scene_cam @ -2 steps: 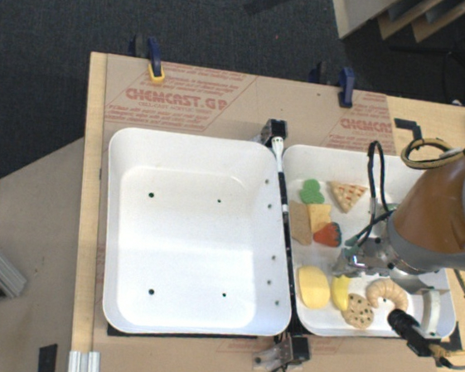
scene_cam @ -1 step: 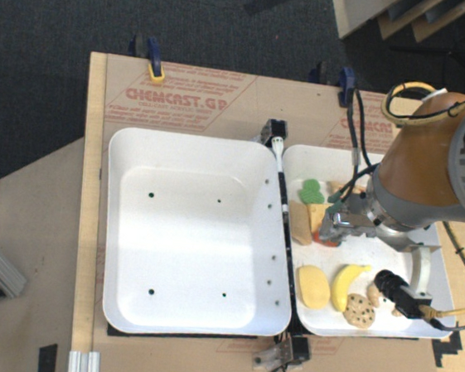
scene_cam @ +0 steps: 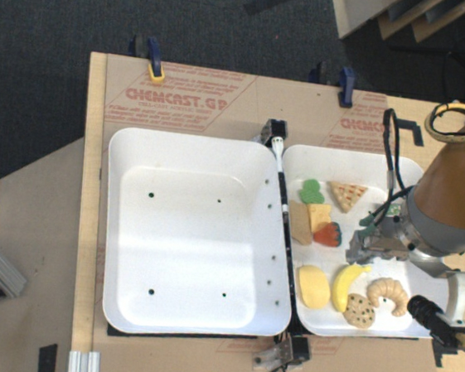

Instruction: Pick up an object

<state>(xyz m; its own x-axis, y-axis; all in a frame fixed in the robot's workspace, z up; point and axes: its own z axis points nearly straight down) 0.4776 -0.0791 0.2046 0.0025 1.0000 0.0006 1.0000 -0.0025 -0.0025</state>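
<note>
Two shallow white bins sit side by side on the tabletop (scene_cam: 226, 97), a brown board with red print; left bin (scene_cam: 129, 211) and right bin (scene_cam: 305, 318) meet along a black strip down the middle; two blue clamps at the board's far edge, one (scene_cam: 154, 57) on the left, one (scene_cam: 346, 85) further right; the right bin carries eight toy food items, one of each: green piece (scene_cam: 312, 190) at the far side, pizza slice (scene_cam: 347, 195) just beside it to the right, yellow cheese block (scene_cam: 320, 215) below the green piece, tan bread slice (scene_cam: 300, 223) along the bin's left wall, red piece (scene_cam: 328, 234) touching the cheese block, pale yellow lemon-like piece (scene_cam: 314, 286) nearer the camera, banana (scene_cam: 345, 285) just right of it, chocolate-chip cookie (scene_cam: 359, 310) at the near edge touching the banana's lower end, croissant (scene_cam: 389, 294) right of the cookie — nine counting the croissant; one arm (scene_cam: 457, 190) with orange band comes in from the right over the right bin; tool (scene_cam: 365, 244) hangs over the bin between the red piece and the croissant, just above the banana's upper end; cannot tell its opening, and nothing is visibly held in it.
</note>
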